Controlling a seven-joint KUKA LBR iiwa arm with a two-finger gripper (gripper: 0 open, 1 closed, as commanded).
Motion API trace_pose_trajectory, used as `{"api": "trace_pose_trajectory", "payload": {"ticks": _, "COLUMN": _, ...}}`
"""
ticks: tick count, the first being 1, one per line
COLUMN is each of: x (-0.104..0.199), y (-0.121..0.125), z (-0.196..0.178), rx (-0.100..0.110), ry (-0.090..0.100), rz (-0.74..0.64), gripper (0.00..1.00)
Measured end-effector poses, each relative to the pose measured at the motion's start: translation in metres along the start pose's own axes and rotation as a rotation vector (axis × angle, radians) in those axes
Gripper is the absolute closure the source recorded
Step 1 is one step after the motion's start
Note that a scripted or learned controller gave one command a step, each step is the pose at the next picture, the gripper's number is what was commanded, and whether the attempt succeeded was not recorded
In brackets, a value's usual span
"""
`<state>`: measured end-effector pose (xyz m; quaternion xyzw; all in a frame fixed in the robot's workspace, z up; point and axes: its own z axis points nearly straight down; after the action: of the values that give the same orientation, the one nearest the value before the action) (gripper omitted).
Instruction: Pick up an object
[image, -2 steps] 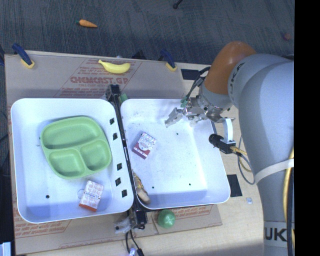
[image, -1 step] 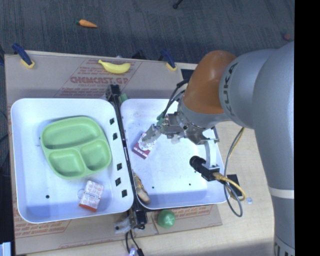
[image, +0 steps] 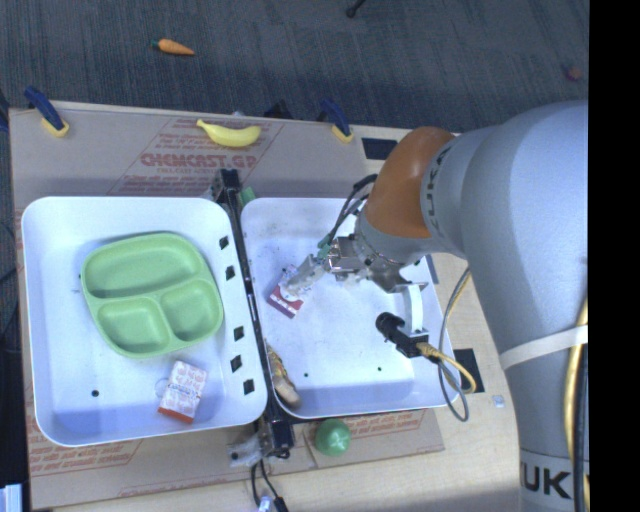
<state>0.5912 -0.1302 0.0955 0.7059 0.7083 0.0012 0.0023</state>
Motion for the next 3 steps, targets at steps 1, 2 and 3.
{"api": "trace_pose_trajectory", "payload": {"ticks": 1, "x": 0.003, "y": 0.002, "z": -0.011, "rx": 0.0, "ry": 0.003, "rz": -0.007, "gripper": 1.0}}
{"api": "trace_pose_trajectory", "payload": {"ticks": 2, "x": -0.062, "y": -0.02, "z": -0.118, "rx": 0.004, "ry": 0.0, "rz": 0.0, "gripper": 1.0}}
{"api": "trace_pose_trajectory", "payload": {"ticks": 3, "x": -0.01, "y": -0.035, "z": -0.124, "rx": 0.008, "ry": 0.002, "rz": -0.003, "gripper": 1.0}}
